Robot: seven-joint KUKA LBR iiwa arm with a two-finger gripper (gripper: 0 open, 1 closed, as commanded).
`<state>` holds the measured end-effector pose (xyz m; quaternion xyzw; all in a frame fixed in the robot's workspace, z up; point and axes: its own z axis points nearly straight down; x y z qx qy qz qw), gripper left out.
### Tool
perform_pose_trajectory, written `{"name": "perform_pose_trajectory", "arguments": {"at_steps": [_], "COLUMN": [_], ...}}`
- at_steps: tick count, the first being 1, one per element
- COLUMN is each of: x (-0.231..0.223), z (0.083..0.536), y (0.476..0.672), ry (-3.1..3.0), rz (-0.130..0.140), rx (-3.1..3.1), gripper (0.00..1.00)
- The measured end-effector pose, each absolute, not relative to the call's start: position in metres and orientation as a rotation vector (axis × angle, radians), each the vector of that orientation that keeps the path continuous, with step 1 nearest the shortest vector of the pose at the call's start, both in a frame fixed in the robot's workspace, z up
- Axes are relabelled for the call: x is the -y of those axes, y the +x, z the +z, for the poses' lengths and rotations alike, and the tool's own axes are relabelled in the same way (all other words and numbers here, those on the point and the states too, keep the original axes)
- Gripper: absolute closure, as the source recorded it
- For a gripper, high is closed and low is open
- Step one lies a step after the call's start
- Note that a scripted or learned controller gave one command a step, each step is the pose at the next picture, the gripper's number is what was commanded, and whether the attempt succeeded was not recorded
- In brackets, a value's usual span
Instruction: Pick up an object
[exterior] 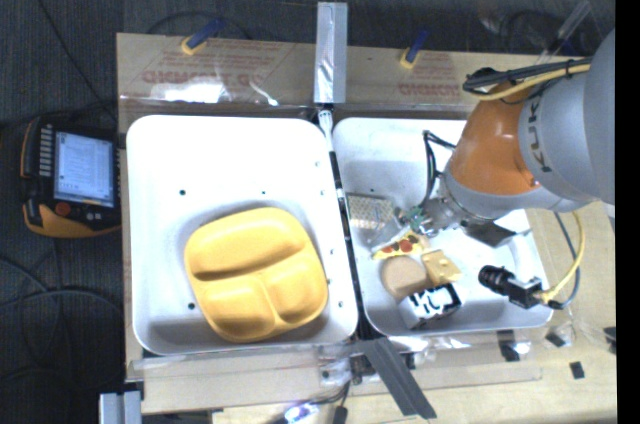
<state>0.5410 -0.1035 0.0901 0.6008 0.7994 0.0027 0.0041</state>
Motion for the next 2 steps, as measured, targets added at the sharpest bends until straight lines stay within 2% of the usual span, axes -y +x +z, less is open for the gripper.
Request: {"name": "perform_pose_trajectory", "arguments": {"at_steps": [1,2], "x": [0.066,0.082], "z": [0.182,0.182], "y": [0.529,0.532], "ry": [2.028,1.942], "rz": [-0.006,-0.008], "rx": [-2.406,-2.475], "gripper": [0.0,0.0]}}
